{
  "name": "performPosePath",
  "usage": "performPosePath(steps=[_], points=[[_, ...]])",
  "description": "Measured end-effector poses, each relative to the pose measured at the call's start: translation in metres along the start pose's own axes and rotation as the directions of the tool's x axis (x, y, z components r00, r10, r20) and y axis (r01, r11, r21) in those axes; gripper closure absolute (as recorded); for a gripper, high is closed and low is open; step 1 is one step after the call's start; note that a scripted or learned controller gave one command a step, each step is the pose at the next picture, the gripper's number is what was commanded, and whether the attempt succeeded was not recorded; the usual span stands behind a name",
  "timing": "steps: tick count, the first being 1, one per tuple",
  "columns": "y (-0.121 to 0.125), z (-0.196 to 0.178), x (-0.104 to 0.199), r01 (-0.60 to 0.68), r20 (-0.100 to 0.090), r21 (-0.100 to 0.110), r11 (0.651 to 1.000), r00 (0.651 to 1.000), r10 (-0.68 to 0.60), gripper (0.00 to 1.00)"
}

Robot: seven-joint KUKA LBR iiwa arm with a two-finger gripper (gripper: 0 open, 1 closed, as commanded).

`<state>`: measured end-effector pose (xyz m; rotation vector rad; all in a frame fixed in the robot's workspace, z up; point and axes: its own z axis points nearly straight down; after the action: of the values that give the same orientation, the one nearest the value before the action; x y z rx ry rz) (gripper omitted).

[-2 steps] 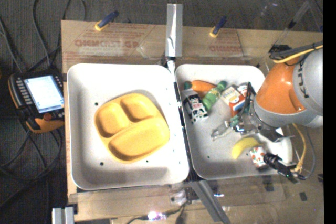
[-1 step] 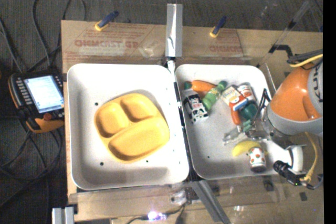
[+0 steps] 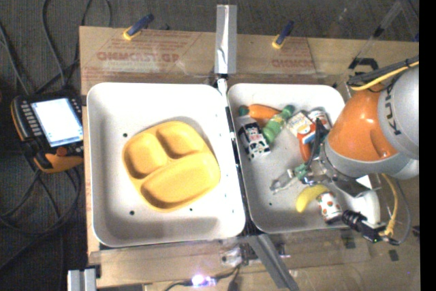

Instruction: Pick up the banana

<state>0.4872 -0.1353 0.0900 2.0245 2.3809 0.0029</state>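
We see two white bins side by side: the left bin [image 3: 102, 146] holds a yellow divided tray [image 3: 172, 163], and the right bin [image 3: 262, 208] carries the clutter. Over that right bin hangs the arm [image 3: 371, 129], its orange band large in the view, and it hides much of the gripper [image 3: 300, 177], so we cannot tell its state; nothing shows as held. Along the bin's far side lie a carrot [image 3: 262, 110], a green bottle [image 3: 276, 123] and a small black-and-white carton [image 3: 253, 140]. The banana [image 3: 308, 197] lies near the front of the right bin, just below the gripper and beside a small white and red object [image 3: 328, 206]. We judge it light, smooth, curved and likely a stiff plastic toy that could roll or slip; taking it across the middle of its curve looks safest.
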Motion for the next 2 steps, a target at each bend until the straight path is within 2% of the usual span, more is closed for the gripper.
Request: performPosePath(steps=[1, 2], points=[[0.0009, -0.0093, 0.0020, 0.001, -0.005, -0.001, 1.000, 1.000, -0.001, 1.00], [0.0007, -0.0173, 0.0035, 0.002, -0.007, 0.002, 1.000, 1.000, -0.002, 1.00]])
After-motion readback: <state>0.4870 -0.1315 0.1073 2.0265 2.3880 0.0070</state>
